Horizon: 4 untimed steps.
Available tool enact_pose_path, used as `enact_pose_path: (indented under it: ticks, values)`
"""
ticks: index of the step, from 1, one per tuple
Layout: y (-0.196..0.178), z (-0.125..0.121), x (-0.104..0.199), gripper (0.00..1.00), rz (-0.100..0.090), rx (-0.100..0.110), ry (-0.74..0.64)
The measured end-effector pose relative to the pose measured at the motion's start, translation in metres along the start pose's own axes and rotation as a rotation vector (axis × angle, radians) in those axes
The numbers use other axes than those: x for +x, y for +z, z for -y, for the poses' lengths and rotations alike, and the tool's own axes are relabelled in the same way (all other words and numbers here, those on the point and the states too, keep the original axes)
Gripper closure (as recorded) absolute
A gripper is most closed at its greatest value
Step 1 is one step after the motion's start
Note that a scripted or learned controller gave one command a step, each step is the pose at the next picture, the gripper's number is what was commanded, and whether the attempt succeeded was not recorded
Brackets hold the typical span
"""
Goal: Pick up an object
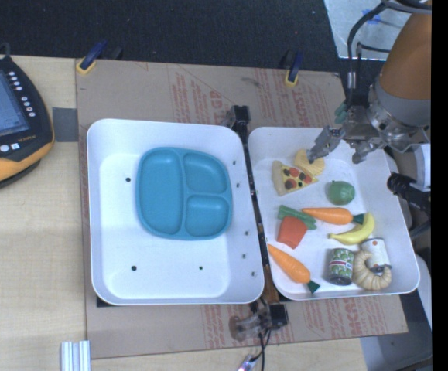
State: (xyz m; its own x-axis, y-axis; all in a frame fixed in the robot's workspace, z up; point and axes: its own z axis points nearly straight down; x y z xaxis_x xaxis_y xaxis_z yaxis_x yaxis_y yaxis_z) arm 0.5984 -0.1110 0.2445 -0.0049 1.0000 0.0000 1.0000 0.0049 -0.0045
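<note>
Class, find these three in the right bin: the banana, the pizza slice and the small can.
banana (354,231), camera view, middle of its yellow curve.
pizza slice (292,177), camera view, on its topped face.
small can (340,266), camera view, on its labelled side.

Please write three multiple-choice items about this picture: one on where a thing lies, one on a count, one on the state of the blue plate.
1. Where does the blue divided plate lie?
A. in the left bin
B. in the right bin
C. on the cardboard

2. How many toy carrots are in the right bin?
A. none
B. two
C. five

3. In what state is the blue divided plate?
A. heaped with toys
B. standing on its edge
C. lying flat, nothing in its compartments

Answers: 1 A, it sits inside the left bin. 2 B, one carrot lies mid-bin and another carrot near the front edge. 3 C, all three compartments show bare blue.
</note>
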Motion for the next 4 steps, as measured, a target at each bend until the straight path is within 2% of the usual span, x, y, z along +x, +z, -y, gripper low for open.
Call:
enact_pose_path:
  ticks: [1,2,3,4]
  values:
    - [0.134,-0.01,-0.005,0.0,0.001,0.004,-0.001]
    - [0.123,-0.011,-0.006,1.0,0.004,0.002,-0.003]
    - [0.123,-0.011,-0.006,0.0,0.004,0.003,-0.004]
    - [0.15,0.048,-0.019,0.0,0.002,-0.008,0.0]
